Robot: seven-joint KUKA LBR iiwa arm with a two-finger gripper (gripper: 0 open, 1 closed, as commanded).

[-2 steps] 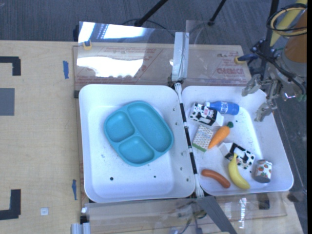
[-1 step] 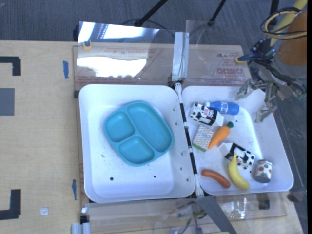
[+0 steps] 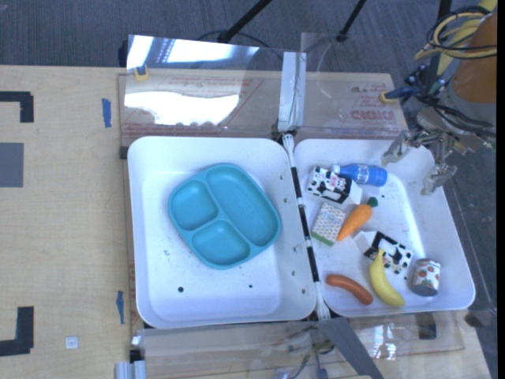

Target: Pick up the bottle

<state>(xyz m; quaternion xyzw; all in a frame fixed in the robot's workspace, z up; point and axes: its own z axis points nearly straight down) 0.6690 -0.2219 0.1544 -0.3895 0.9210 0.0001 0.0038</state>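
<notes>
In the right-hand bin (image 3: pixel 461 279), near its far wall, the bottle (image 3: pixel 364 174) lies on its side, its blue cap end pointing toward the right rim and its other end touching a black-and-white patterned carton (image 3: pixel 328 183) that sits just to its left. The stretch of bin floor between the bottle's cap and the right wall is bare, and a thin strip of floor also shows between the bottle and the far wall. Just in front of the bottle lies a toy carrot (image 3: pixel 356 219), tilted, with its green top close under the bottle's body; a pale speckled block (image 3: pixel 328 223) rests against the carrot's left side. Farther forward are a second black-and-white carton (image 3: pixel 391 249), a banana (image 3: pixel 383 279) touching it, a silver can (image 3: pixel 424 277) near the right front corner, and a sausage (image 3: pixel 349 287) by the front rim.

The gripper (image 3: pixel 418 163) hangs over the bin's far right corner, beside and apart from the bottle, its two fingers spread with nothing between them. Cables and the grey arm sit behind it at the right.

The left bin (image 3: pixel 150 290) holds a blue divided plate (image 3: pixel 224 215), well apart from the bottle across the central rims.
</notes>
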